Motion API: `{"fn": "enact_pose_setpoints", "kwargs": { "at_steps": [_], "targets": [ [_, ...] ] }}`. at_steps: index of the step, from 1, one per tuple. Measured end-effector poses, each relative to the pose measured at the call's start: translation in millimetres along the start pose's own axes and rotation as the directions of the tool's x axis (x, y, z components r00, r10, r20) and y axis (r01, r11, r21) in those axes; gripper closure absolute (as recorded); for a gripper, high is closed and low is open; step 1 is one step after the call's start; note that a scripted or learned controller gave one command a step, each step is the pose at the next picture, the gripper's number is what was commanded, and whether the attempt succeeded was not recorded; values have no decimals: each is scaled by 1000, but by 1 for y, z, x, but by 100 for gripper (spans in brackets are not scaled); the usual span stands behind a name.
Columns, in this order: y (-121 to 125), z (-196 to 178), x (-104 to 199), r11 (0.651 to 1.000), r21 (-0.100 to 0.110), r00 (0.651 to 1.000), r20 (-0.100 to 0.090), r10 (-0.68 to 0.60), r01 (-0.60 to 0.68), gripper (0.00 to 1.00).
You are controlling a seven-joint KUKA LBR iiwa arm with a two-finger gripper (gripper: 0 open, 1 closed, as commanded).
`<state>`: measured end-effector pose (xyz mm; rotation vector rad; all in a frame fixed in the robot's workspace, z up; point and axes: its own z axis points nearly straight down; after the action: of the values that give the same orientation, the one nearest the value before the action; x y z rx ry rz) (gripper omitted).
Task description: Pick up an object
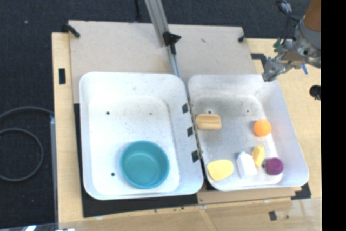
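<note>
Nothing lifted yet: gripper (268,74) hovers over right bin (281,100) far corner, claw state unreadable, orange ball (262,127) and others untouched.

a pale wooden bench (64,116) bears two white bins (108,94) (281,100) touching side by side.
</note>
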<state>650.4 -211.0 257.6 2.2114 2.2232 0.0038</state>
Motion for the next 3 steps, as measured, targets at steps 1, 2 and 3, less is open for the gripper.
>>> {"fn": "enact_pose_setpoints", "kwargs": {
  "at_steps": [1, 2, 3],
  "targets": [
    [-10, -2, 52, 1000, 4, 1000, -3, 0, 0, 100],
    [-24, -1, 92, 1000, 6, 1000, -3, 0, 0, 100],
    [-46, 12, 142, 1000, 7, 1000, -3, -1, 1, 100]
  ]
}}
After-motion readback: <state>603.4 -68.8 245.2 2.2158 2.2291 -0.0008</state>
